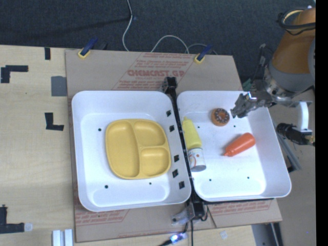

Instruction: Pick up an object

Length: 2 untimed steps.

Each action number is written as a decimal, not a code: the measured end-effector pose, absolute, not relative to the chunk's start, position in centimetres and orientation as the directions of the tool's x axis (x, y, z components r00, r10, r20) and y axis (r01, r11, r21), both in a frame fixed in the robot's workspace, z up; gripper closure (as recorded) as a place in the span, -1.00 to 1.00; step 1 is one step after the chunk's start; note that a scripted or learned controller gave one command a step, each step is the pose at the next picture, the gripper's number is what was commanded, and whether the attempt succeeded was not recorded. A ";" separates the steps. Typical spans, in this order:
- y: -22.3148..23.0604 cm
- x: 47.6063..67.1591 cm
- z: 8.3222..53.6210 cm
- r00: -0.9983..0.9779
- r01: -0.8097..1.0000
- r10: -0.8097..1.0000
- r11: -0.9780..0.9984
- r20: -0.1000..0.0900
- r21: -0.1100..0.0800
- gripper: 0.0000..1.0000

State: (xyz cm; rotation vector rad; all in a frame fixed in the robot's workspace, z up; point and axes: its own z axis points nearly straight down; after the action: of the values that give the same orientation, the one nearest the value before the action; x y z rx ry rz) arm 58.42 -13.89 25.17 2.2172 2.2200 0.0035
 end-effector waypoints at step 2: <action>-3.3 57.2 24.1 -0.005 1.000 1.000 0.005 0.001 -0.003 1.00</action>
State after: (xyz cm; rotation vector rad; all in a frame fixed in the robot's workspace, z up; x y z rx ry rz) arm 57.17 -3.29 24.09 2.2177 2.2293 -0.0031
